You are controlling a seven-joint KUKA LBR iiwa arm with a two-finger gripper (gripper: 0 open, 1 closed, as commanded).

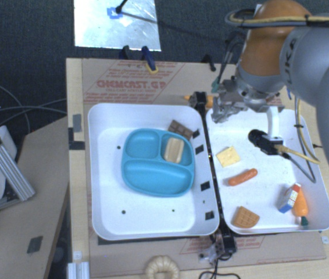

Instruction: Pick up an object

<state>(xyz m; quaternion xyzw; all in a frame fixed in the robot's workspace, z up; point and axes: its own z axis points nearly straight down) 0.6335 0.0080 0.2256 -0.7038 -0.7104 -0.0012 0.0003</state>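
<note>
1. Your arm (304,45) reached in from the right, over the far end of the right bin (321,205).
2. The gripper (221,114) hung near that bin's far left corner; whether it was open or closed, you could not tell, and nothing was seen held in it.
3. The nearest object, the yellow cheese slice (228,156), lay flat just toward the near side of the gripper, close beside the wall between the bins.
4. The sausage (242,177) lay a little further, its long axis across the bin.
</note>
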